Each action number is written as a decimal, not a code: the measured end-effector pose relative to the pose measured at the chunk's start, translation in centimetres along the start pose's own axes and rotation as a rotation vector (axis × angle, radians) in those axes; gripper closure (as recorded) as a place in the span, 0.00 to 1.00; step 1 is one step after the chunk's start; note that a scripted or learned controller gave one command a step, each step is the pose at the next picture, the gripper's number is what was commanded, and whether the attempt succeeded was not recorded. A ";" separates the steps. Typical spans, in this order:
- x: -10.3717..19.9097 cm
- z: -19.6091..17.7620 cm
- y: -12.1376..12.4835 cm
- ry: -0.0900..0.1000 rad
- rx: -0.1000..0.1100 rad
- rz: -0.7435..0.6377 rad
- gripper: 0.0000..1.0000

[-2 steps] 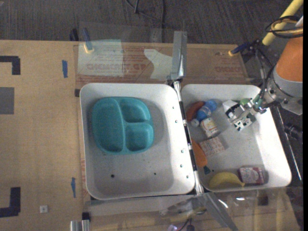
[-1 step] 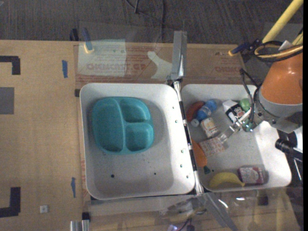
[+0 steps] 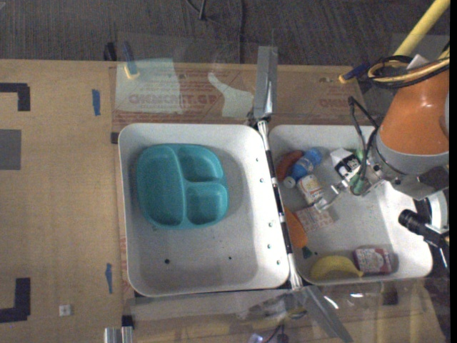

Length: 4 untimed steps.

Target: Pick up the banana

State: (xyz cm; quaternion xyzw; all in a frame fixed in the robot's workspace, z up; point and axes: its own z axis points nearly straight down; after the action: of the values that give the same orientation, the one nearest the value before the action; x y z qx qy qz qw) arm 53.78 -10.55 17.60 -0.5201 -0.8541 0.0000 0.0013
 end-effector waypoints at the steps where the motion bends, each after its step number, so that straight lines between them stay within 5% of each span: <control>1: -3.1 8.8 -4.1 -0.007 -0.008 -0.130 0.00; 2: 2.3 0.9 -5.2 -0.003 -0.002 0.000 0.00; 3: -2.7 8.9 -7.6 -0.006 -0.007 -0.339 0.00; 4: -3.0 7.8 -7.5 -0.017 -0.014 -0.335 1.00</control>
State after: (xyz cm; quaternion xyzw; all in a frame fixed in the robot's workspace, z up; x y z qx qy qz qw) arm 48.50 -16.63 9.84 -0.3706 -0.9287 -0.0015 -0.0094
